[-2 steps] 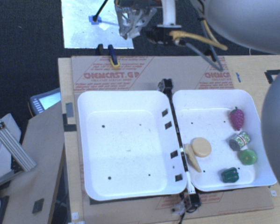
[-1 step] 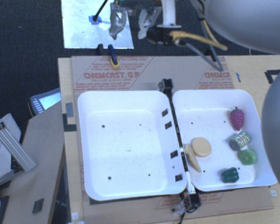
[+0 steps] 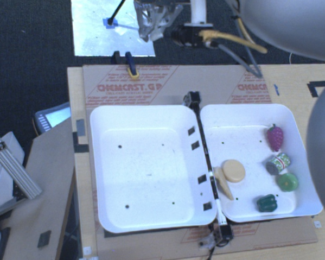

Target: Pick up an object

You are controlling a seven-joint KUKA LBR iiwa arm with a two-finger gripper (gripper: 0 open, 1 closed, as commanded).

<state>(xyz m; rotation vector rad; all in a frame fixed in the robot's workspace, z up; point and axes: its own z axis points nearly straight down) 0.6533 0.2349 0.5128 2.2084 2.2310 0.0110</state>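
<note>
The right bin [image 3: 248, 112] holds several small items. A purple bunch of grapes [image 3: 275, 137] lies near its right wall, with a small striped can [image 3: 278, 163] and a green apple [image 3: 287, 181] below it. A dark green pepper [image 3: 267, 203] sits near the front wall. A round tan bun [image 3: 233, 170] rests beside a pale yellow wedge [image 3: 224, 185] close to the divider. My gripper [image 3: 150, 25] hangs high at the top of the view, beyond the back edge of the bench and well away from both bins. Nothing shows in it.
The left bin [image 3: 140, 114] sits beside the right one on a cardboard sheet [image 3: 149, 86]. A blue and yellow clamp [image 3: 131, 66] stands at the back edge. A metal plate [image 3: 94, 27] lies beyond it. A grey rail [image 3: 12, 162] and a screen [image 3: 53, 117] are at the left.
</note>
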